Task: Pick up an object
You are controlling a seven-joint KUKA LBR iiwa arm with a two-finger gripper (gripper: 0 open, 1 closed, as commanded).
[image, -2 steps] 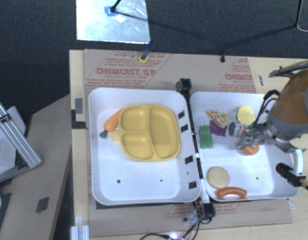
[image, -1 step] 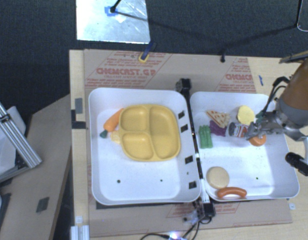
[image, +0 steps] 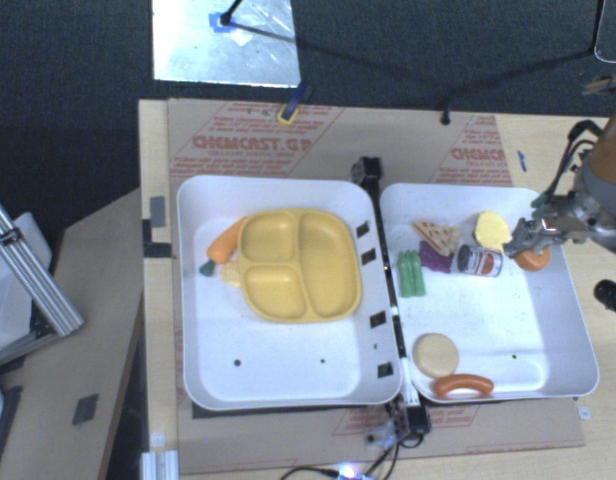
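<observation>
My gripper (image: 531, 236) hangs over the right bin's (image: 558, 313) far right rim, with the arm coming in from the right. Just below it lies a small orange object (image: 533, 260), partly hidden by the gripper. A dark can (image: 479, 261) lies on its side just left of it, with a yellow piece (image: 492, 229) behind. Further left are a sandwich wedge (image: 437, 236), a purple item (image: 435, 259) and a green item (image: 411, 273). Near the front edge sit a tan bun (image: 435, 352) and an orange sausage (image: 462, 386).
The left bin (image: 278, 383) holds a yellow divided plate (image: 292, 265) with a carrot (image: 225, 240) at its left side. A black divider with clips (image: 380, 268) runs between the bins. A metal frame (image: 23, 278) stands at the far left.
</observation>
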